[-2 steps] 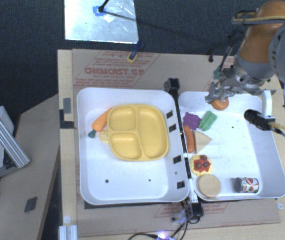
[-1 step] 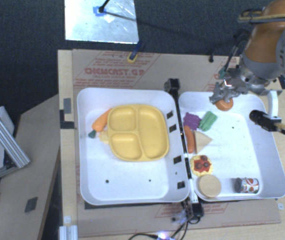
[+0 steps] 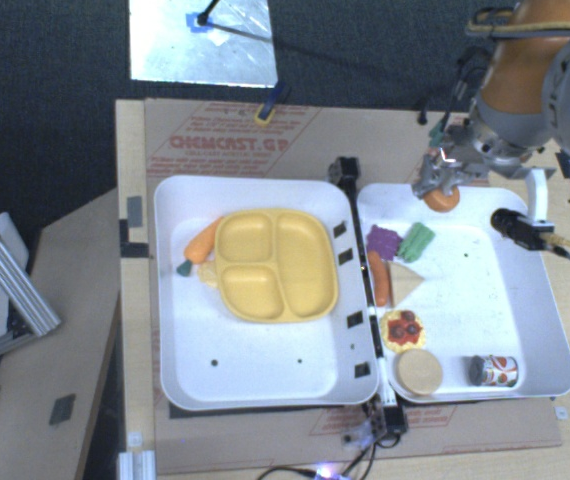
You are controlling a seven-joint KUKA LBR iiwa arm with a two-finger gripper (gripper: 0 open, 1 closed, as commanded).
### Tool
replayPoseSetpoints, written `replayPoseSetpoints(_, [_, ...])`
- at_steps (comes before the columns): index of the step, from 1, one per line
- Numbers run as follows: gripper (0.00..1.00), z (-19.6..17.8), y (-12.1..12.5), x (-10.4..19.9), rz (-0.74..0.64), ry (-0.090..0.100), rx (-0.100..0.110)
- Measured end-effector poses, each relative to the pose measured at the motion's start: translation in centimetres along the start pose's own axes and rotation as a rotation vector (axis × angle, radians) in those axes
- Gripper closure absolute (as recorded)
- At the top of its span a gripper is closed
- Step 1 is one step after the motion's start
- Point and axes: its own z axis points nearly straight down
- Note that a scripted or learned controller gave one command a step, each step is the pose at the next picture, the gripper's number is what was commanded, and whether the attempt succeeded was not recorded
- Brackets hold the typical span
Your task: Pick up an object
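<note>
My gripper (image 3: pixel 434 182) hangs over the far left corner of the right bin (image 3: pixel 525 298). A small orange round object (image 3: pixel 444 201) lies right under it, half covered by the gripper, and I cannot tell whether they touch. Further into that bin lie a purple piece (image 3: pixel 383 240), a green piece (image 3: pixel 417 240), an orange-red stick (image 3: pixel 380 278), a beige wedge (image 3: pixel 406 281), a small pizza-like disc (image 3: pixel 403 329), a beige round disc (image 3: pixel 419 372) and a small can (image 3: pixel 493 370) on its side.
The left bin (image 3: pixel 170 308) holds a yellow divided plate (image 3: pixel 270 265) with a toy carrot (image 3: pixel 201 241) at its left edge. A black clip strip (image 3: pixel 357 268) joins the bins. A black part (image 3: pixel 513 226) of the arm's cabling hangs over the right bin's far right.
</note>
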Motion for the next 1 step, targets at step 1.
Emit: replayPoseSetpoints(1, [1.00,1.61,-1.26,0.03,0.004,0.000,0.003])
